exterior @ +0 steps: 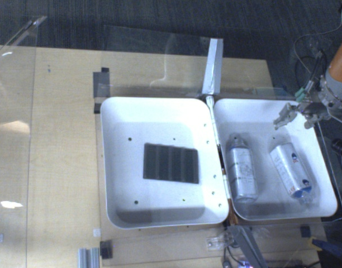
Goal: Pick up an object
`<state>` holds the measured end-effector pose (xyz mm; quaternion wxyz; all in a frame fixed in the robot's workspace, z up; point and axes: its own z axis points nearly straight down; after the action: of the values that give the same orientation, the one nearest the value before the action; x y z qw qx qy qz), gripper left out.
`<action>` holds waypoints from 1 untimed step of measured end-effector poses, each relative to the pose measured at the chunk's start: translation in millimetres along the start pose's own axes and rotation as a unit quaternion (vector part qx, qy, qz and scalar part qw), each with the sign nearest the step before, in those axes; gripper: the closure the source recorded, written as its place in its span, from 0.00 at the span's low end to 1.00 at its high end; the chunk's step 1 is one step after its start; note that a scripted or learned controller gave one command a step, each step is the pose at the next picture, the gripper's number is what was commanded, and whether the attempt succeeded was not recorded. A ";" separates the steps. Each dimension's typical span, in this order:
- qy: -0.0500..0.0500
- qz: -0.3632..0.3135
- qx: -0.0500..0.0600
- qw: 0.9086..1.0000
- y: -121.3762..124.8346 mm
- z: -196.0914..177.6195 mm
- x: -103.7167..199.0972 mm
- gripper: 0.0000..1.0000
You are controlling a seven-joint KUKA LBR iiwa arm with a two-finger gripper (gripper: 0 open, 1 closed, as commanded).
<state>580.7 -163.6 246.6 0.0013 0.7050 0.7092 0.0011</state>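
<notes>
Two bottles lie in the right bin (327, 202), and nothing else in it offers itself for picking. The silver bottle (242, 169) rests near the bin's left wall, cap toward the back, its length running roughly front to back. The clear bottle with a blue cap (290, 170) lies beside it but apart, tilted so that its cap end points toward the front right corner. The left bin (112, 149) holds only a dark ribbed pad (171, 163).

The gripper (297, 115) hangs over the back right corner of the right bin, above the bin floor and touching neither bottle. From where I stand the fingers (284, 118) look parted, one pale prong reaching left and down and another part showing to its right; I see nothing between them, so I judge it open and empty.

To do this step well, I would pick the clear bottle, since it is nearer the gripper. The wrist should turn so the fingers straddle the bottle across its width, not along its length, and come down over the middle of the body. A round, smooth bottle may roll or squirt out if caught off centre, so a straight descent matters.
</notes>
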 end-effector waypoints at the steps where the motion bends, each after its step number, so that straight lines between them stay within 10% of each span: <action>1: -0.001 -0.078 -0.003 0.997 4.6 158.5 -33.6 0.00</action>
<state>586.0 -197.2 88.1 0.0046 0.6475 0.7620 0.0025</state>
